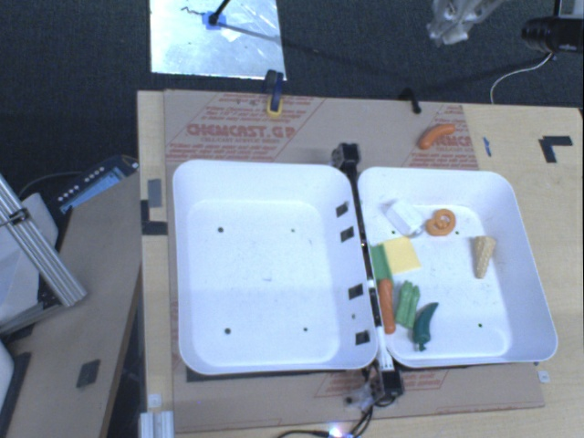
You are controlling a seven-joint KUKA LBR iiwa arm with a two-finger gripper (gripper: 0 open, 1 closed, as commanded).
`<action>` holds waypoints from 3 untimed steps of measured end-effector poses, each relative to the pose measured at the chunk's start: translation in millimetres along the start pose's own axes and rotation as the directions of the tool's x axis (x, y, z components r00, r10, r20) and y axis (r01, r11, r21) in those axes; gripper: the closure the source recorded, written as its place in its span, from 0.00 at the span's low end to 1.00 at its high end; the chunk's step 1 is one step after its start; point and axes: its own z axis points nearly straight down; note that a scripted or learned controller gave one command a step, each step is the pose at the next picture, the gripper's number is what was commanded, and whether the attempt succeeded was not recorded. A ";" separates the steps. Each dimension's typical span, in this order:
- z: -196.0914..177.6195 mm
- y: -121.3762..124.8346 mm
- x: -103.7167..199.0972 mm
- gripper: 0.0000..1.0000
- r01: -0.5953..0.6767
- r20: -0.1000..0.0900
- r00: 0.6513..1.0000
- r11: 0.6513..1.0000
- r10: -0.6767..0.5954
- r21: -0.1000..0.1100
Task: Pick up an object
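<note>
My gripper (pixel 453 26) hangs at the top right of the camera view, high above and behind the right bin (pixel 525 245); its lower part is blurred. The right bin holds an orange ring-shaped piece (pixel 442 223), a white block (pixel 401 216), a yellow square (pixel 401 255), a tan cone (pixel 483 255), an orange carrot (pixel 387 305), a light green piece (pixel 407 302) and a dark green pepper (pixel 423 324). A green strip (pixel 379 261) lies along that bin's left wall.
The left bin (pixel 265 267) sits beside the right one. An orange sausage-shaped piece (pixel 436 136) lies on the cardboard behind the right bin. A yellow and blue clamp (pixel 273 94) stands at the bench's back edge. A metal sheet (pixel 215 26) lies beyond.
</note>
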 end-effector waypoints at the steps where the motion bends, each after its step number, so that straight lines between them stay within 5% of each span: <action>1: -0.1 0.0 26.6 1.00 0.001 -0.001 1.000 1.000 -0.001 0.000; 3: -0.1 0.2 75.4 1.00 0.000 -0.001 1.000 1.000 0.000 0.000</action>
